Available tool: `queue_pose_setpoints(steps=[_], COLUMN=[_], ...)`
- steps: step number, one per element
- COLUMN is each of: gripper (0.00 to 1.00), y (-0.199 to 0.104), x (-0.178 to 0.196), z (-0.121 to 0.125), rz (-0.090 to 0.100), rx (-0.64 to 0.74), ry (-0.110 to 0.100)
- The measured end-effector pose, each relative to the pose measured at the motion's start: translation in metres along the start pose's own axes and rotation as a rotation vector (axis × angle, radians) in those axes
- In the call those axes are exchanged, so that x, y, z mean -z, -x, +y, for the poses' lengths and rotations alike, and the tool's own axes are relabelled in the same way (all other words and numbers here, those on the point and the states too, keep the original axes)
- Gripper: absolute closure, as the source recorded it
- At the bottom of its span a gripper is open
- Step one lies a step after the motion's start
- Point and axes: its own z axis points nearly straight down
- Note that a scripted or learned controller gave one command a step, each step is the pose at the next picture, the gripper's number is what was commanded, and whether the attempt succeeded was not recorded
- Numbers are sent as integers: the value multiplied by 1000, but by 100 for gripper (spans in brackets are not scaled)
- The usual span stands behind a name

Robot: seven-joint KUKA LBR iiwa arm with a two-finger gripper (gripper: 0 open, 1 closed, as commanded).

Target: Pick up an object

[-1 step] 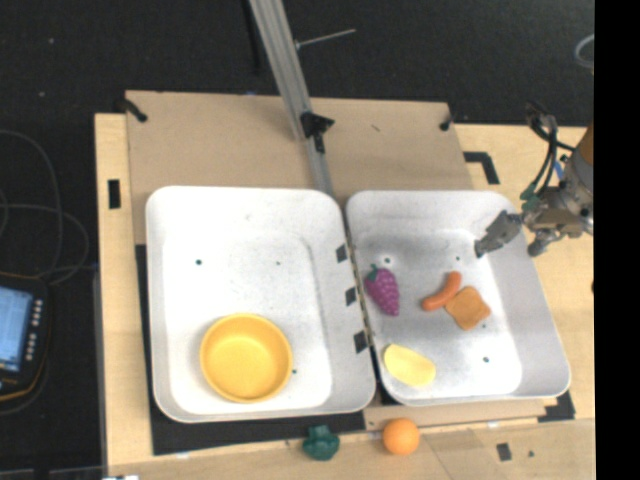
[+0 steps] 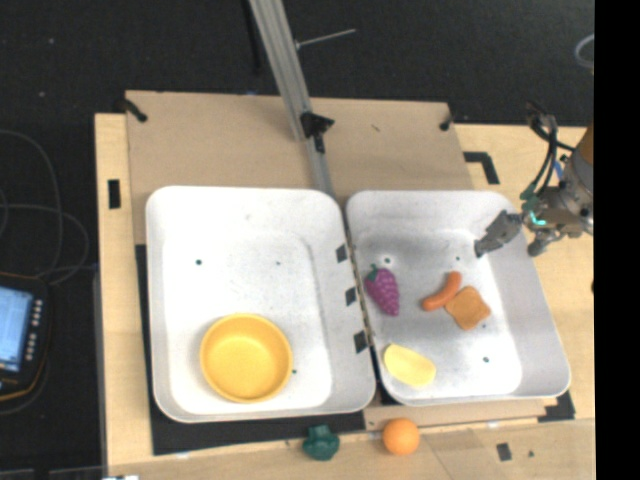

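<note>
The right bin [image 2: 520,368] holds a purple bunch of grapes [image 2: 381,289], a small orange carrot [image 2: 441,292], a brown toast-like piece [image 2: 467,308] and a pale yellow piece [image 2: 408,365]. My gripper [image 2: 517,238] hangs over the bin's upper right edge, above and to the right of the carrot and toast. Its two dark fingers [image 2: 495,235] stand apart, open, with nothing between them.
A yellow bowl [image 2: 246,356] sits in the left bin [image 2: 180,228] near its front. An orange ball [image 2: 401,436] and a green object [image 2: 321,442] lie on the bench in front of the bins. A metal pole [image 2: 285,58] slants up behind the bins.
</note>
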Motion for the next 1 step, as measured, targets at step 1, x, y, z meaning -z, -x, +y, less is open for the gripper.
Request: queue_pose_setpoints(steps=[1], gripper=[0], y=[-1], x=[-42], z=[0], rz=[-2], rx=[-3], ry=[-5])
